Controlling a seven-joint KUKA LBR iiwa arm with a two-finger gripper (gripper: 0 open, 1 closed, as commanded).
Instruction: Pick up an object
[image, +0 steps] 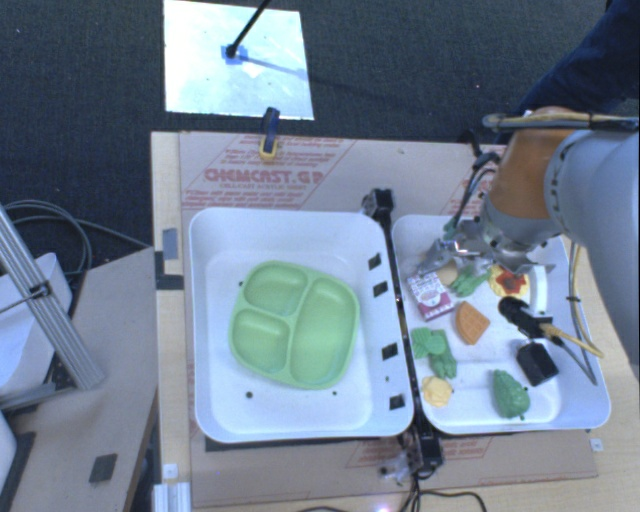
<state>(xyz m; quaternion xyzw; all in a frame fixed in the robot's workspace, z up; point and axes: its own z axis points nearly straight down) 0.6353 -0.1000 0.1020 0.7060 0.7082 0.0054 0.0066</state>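
Left bin (210, 330): 1 green divided tray (295, 323). Right bin (580, 400): roughly 9 toy items. Gripper (462, 252) state: cannot tell.

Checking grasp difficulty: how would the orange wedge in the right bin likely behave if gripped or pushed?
The orange wedge lies flat on a broad face, so it would probably slide, not roll. Its tapered sides may slip from closing jaws. It looks like a light toy, easily nudged into the green piece nearby.

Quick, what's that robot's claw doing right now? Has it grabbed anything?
Claw: down in the right bin among the toy foods; whether it is open, closed or holding something cannot be told from this view.
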